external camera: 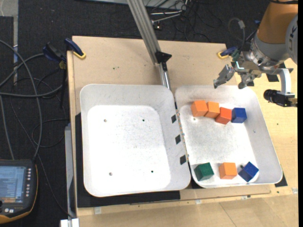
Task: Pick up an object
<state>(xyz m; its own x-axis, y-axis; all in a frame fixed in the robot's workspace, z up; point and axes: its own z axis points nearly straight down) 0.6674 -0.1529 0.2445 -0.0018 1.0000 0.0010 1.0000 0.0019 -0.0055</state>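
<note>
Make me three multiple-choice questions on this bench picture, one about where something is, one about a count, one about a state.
1. Where does the green cube lie?
A. left bin
B. right bin, near edge
C. on the bench

2. How many blue cubes lie in the right bin?
A. one
B. two
C. three

3. How does the pincer stand?
A. above the right bin's far edge, gripping nothing
B. pressed on an orange cube
C. over the left bin

Answers:
1. B, it sits at the near-left corner of the right bin.
2. B, one ends the far row, one sits at the near edge.
3. A, no cube is between its fingers.
</note>
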